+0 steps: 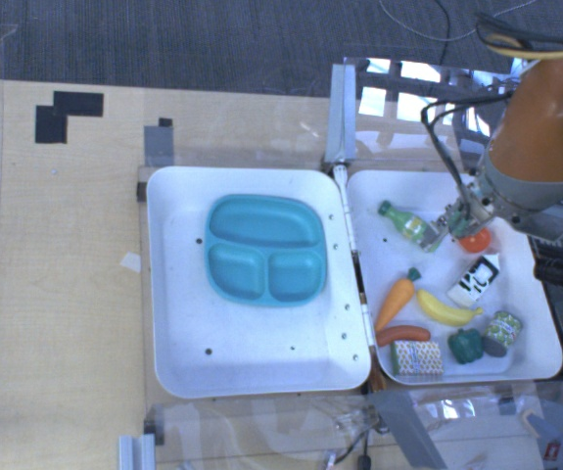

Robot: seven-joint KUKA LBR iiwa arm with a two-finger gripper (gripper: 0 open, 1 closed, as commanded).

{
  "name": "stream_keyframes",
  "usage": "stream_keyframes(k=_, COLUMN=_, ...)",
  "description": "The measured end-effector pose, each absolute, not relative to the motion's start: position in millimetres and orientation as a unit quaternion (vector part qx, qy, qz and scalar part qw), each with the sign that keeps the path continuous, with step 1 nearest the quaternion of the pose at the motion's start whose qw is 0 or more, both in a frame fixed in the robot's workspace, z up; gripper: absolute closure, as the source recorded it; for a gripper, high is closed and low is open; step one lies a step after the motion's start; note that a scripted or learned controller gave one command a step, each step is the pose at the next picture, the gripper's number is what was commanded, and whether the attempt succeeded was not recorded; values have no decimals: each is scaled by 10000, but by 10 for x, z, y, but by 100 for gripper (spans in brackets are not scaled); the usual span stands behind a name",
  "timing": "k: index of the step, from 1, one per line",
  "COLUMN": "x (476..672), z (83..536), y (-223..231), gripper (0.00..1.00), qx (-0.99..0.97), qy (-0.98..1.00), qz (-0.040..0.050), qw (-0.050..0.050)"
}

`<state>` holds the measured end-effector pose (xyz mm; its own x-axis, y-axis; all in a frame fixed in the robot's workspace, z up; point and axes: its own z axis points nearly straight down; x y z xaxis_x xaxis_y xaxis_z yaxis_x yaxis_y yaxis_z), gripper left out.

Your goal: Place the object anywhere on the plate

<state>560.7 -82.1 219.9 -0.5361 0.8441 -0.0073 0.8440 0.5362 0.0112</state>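
A blue plate [264,249] with three compartments lies in the left bin [173,292]. The right bin [545,355] holds toy food: a green bottle [404,223], a red-orange tomato [475,240], a carrot [396,300], a banana [446,309], a sausage [402,335], a white carton [474,278], a patterned box [417,357], a dark green vegetable [466,346] and a small can [503,330]. My gripper [455,222] hangs low over the right bin between the bottle and the tomato. Nothing shows between its fingers.
A metal divider [345,213] separates the two bins. The grey and orange arm [545,135] covers the right bin's upper right corner. Cables [438,13] run behind the bench.
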Motion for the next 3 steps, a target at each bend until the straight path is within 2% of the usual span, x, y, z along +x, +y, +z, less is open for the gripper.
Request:
stream_keyframes(k=1, x=6210, z=2291, y=-493, gripper=100, qx=4104, qy=9119, qz=15, qw=34)
stream_keyframes(k=2, x=5751, z=1966, y=-643, gripper=100, qx=3870, qy=9221, qz=11, qw=23)
stream_keyframes(k=3, x=5678, z=2301, y=834, gripper=100, qx=4446, qy=8957, qz=20, qw=24)
